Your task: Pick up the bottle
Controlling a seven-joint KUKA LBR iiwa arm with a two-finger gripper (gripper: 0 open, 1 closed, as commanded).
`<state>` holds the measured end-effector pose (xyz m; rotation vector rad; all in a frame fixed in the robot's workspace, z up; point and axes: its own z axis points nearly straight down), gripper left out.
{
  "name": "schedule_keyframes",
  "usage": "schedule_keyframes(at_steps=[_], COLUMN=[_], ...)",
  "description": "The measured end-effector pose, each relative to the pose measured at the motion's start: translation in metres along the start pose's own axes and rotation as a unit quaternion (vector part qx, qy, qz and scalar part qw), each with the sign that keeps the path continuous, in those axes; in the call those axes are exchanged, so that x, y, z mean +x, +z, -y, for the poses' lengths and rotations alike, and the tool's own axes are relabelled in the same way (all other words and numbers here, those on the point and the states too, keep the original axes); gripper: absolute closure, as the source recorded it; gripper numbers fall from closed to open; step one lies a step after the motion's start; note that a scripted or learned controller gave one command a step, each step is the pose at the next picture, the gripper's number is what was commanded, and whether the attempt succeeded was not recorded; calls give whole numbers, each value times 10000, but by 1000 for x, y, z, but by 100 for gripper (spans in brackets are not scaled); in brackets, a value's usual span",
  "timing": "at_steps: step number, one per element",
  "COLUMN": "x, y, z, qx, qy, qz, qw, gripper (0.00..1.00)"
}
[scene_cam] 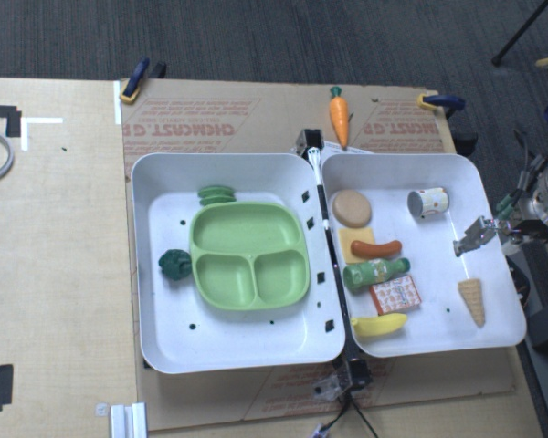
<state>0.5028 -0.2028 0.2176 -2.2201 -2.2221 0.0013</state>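
Note:
The bottle [376, 273] is green with a printed label. It lies on its side in the left half of the right bin [493, 327], its cap pointing right. It sits between a sausage [376, 247] behind it and a red patterned box [395, 294] in front. My gripper [476, 234] hangs over the right side of the same bin, about a hand's width right of the bottle and apart from it. Nothing shows held in the gripper.
The right bin also holds a bun [352, 208], a yellow slice [350, 242], a banana [379, 325], a cone [473, 301] and a can [428, 202]. The left bin [155, 327] holds a green divided plate [249, 254] and broccoli [174, 264]. A carrot [339, 117] lies behind the bins.

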Motion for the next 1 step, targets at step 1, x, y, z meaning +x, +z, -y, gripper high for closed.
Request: schedule_keyframes(at_steps=[1], x=[0], y=[-9], z=[-1], qx=[-2], qy=[-8], qz=[6], qw=[10000], gripper=[100])
